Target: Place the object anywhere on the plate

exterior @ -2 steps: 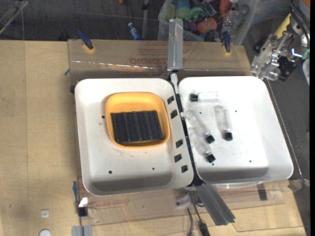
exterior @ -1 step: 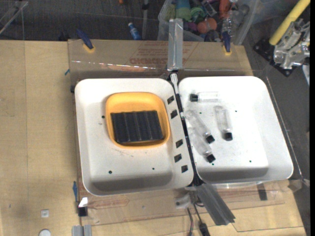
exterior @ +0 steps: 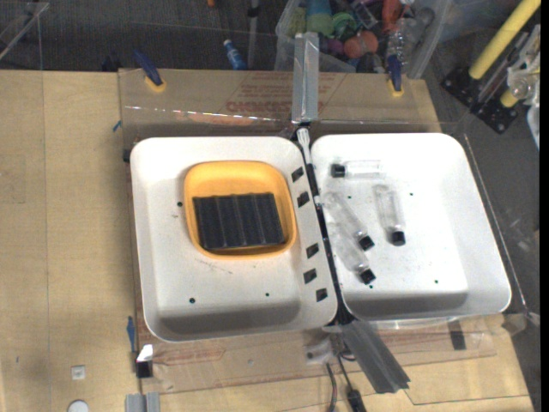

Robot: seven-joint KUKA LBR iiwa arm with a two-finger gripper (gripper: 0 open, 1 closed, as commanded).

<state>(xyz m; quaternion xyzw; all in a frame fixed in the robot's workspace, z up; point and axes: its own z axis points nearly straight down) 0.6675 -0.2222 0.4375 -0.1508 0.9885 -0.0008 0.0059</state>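
Observation:
A yellow-orange plate (exterior: 202, 178) with rounded corners lies in the left white bin (exterior: 163, 290), towards its back. A black ribbed rectangular object (exterior: 238, 220) rests flat on the plate, covering most of its middle and front. In the right white bin (exterior: 446, 264) lie several clear tubes with black caps: one near the back (exterior: 355, 170), one in the middle (exterior: 390, 215), and two along the left side (exterior: 350, 227) (exterior: 360, 266).
A row of black clips (exterior: 307, 226) runs along the seam between the two bins. A clear box of colourful toys (exterior: 360, 11) stands behind the bench. Blue clamps (exterior: 152, 75) hold the back board.

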